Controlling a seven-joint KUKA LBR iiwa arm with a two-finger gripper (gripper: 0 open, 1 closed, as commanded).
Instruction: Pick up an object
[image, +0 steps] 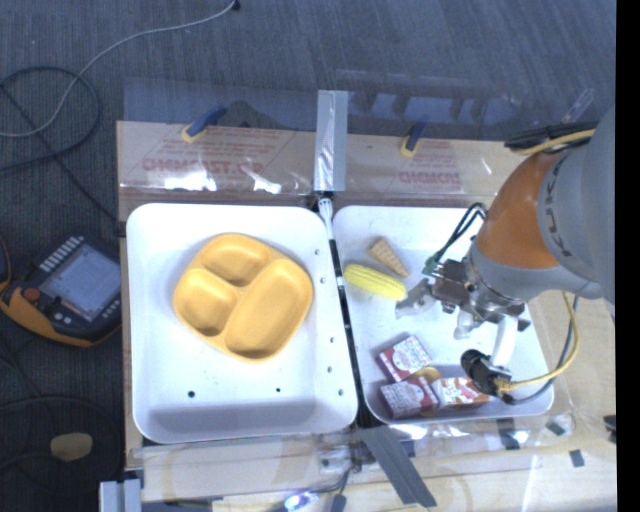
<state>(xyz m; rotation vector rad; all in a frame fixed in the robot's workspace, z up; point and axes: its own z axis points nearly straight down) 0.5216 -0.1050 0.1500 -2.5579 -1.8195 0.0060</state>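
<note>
Red cartons (408, 375) in right bin (356, 330), gripper (415, 303) above, grip state unclear, corn (374, 282) beside

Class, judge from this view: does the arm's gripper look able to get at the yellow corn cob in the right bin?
Probably yes. The corn cob lies uncovered on the right bin's floor, apart from the cone, with the gripper just beside it.

Both white bins (240, 420) smooth plastic, slight sheen; yellow divided plate (243, 294) smooth matt plastic; corn cob (374, 281) bumpy plastic; red cartons (405, 358) look like printed card, semi-glossy; brown board (240, 150) under clear glossy film; floor (60, 130) dark rough carpet; arm (545, 225) smooth orange and grey casing, probably painted metal
</note>
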